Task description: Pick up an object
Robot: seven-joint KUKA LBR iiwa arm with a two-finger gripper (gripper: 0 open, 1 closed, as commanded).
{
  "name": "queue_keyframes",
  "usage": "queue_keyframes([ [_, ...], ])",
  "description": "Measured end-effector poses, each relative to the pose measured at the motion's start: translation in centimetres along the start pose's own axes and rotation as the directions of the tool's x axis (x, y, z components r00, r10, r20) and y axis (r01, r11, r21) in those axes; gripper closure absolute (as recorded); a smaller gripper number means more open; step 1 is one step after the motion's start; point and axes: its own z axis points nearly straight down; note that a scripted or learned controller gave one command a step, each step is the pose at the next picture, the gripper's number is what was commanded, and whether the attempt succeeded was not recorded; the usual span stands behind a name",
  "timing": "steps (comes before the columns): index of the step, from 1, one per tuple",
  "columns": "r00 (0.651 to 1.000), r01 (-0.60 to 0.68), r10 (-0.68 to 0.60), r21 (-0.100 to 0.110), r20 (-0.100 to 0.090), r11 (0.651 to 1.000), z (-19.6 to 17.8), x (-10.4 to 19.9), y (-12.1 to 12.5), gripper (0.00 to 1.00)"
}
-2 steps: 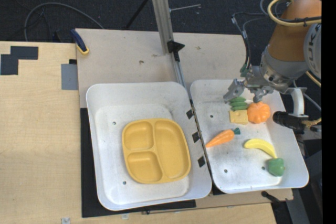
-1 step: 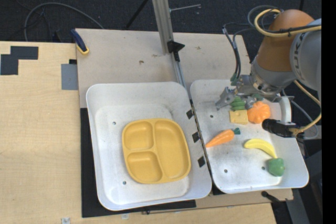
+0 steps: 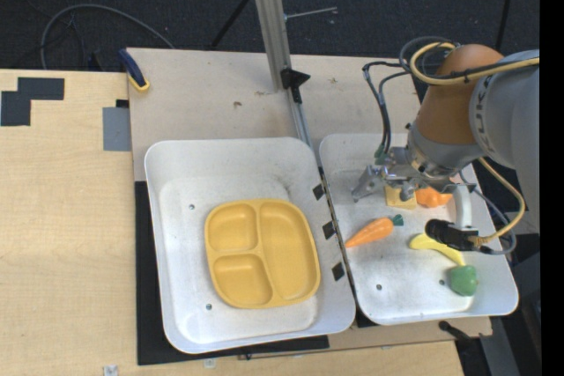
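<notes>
**Gripper low over the right bin, among the toys**

On the left, the left bin holds a yellow divided plate. It lies flat near the middle of the bin with its three compartments facing up.

The right bin stands just beside it, and all the small things to pick from lie in this bin. Nearest the shared edge is an orange carrot, lying on its side and slanted, with its thick end up and to the right. A small dark green bit sits at that thick end.

Above the carrot and close to it, the gripper hangs low over the far half of the right bin, on the grey arm that reaches in from the right. From this slant I cannot tell whether it is spread or closed, nor whether it touches anything. Nothing can be made out as held in it.

Just to the right of the gripper lies a small orange piece. Nearer the front lies a curved yellow piece. A round green piece rests near the bin's front right corner, apart from the carrot.
</notes>
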Motion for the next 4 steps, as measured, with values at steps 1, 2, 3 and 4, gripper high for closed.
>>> queue_keyframes([
  [1, 1.0, -0.001, 0.001, -0.008, 0.003, 1.0, 3.6, 0.0, 0.1, 0.0],
  [2, 1.0, -0.003, 0.003, -0.015, 0.005, 1.0, 2.3, -0.2, 0.3, 1.0],
  [3, 1.0, -0.001, 0.001, -0.008, 0.001, 1.0, -2.0, -0.4, 0.7, 1.0],
  [4, 1.0, 0.002, -0.002, -0.012, 0.002, 1.0, -8.2, 0.0, 1.1, 1.0],
])
